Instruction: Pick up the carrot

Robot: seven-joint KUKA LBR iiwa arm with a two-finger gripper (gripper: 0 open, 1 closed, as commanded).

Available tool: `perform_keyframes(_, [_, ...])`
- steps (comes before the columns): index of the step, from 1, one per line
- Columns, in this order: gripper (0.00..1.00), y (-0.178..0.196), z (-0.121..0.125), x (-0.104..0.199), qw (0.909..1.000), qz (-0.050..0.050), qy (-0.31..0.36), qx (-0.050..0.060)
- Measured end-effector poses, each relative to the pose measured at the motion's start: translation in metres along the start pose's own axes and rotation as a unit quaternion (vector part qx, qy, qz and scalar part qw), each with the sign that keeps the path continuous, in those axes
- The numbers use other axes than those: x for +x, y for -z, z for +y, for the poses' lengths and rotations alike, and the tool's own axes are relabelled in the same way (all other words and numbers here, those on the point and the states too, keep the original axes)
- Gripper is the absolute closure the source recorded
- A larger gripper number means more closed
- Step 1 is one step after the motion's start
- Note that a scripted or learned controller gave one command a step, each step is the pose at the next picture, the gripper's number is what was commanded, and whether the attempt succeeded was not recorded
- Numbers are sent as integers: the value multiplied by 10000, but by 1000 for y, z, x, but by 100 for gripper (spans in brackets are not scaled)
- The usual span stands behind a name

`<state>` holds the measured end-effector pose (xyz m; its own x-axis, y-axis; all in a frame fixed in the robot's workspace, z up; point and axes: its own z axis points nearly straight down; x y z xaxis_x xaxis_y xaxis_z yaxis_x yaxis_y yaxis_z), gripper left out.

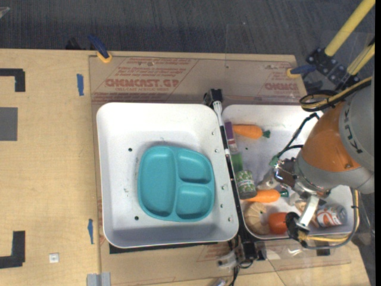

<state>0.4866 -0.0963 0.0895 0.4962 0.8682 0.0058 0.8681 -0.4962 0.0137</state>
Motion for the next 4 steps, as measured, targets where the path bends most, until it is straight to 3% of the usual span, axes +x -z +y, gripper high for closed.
perform_keyframes(1, [0,97,74,95,9999,1,137,37])
perform_keyframes(2, [0,94,15,53,9997,-36,240,89])
perform_keyframes(3, [0,3,-6,1,9958,-19,916,57])
perform_keyframes(4, [0,0,-1,-2,9793,-6,2023,-5])
